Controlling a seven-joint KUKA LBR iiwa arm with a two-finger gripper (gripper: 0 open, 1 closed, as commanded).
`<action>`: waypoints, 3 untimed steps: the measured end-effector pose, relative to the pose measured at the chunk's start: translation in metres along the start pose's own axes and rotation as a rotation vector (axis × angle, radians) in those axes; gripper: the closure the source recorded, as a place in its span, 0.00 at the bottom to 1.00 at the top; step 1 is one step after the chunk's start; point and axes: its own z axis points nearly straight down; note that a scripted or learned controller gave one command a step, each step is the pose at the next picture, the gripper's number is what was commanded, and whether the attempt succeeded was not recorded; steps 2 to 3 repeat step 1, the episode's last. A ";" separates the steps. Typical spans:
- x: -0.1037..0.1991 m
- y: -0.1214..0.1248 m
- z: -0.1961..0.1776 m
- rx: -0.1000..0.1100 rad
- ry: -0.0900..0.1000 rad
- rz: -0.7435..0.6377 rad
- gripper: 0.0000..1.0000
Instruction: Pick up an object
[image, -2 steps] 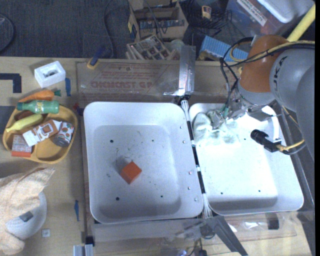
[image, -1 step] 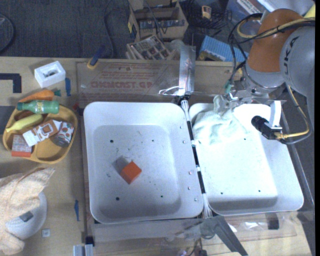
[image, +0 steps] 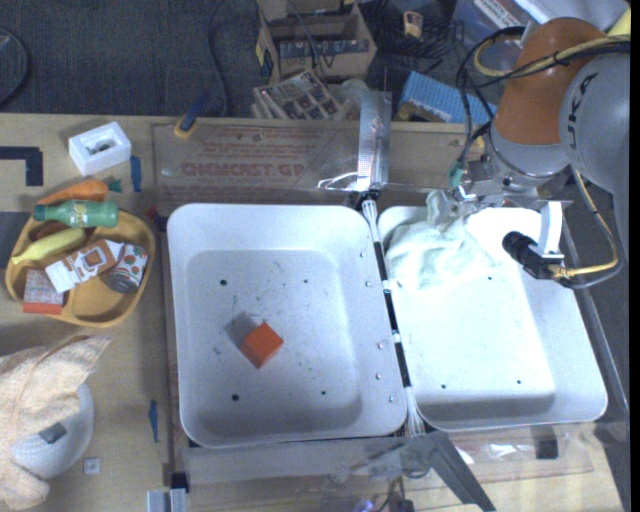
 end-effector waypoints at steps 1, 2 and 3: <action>-0.004 -0.039 0.031 0.006 0.003 0.110 0.00; -0.004 -0.039 0.031 0.006 0.003 0.110 0.00; -0.004 -0.039 0.031 0.006 0.003 0.110 0.00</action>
